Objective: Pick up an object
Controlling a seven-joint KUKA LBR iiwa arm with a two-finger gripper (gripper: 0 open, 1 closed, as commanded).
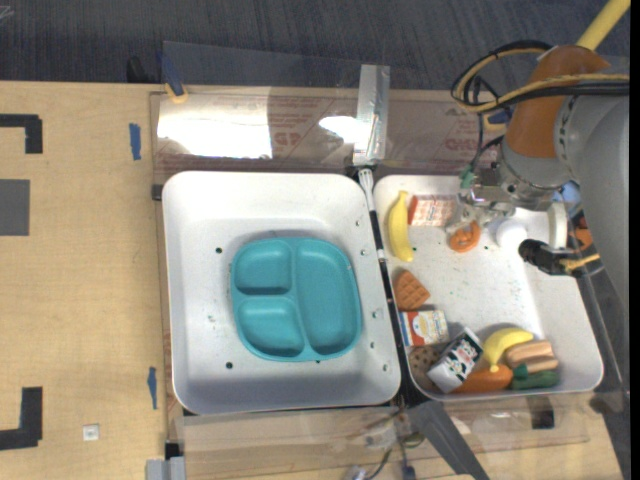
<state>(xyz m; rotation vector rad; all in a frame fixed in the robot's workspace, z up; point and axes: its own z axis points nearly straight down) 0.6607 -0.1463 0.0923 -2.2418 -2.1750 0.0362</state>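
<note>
Your gripper (478, 206) hangs over the far edge of the right bin (500, 288), toward its far right corner; the metal fingertips sit low, but you cannot tell how far apart they are, nor whether anything is between them. Just beside and below them lies a small orange piece (463, 237), touching or nearly touching, hard to say which. A white-and-red carton (432, 211) lies just left of the gripper, with a banana (399, 226) along the bin's left wall next to it. Further toward the near edge: a brown waffle-like piece (410, 290), a second small carton (428, 325), then a heap in the near right corner with a black-and-white milk carton (457, 360), a second banana (505, 343), a carrot (487, 378) and a hot dog (533, 356). The left bin (200, 368) carries a teal divided plate (297, 297) at its middle.
</note>
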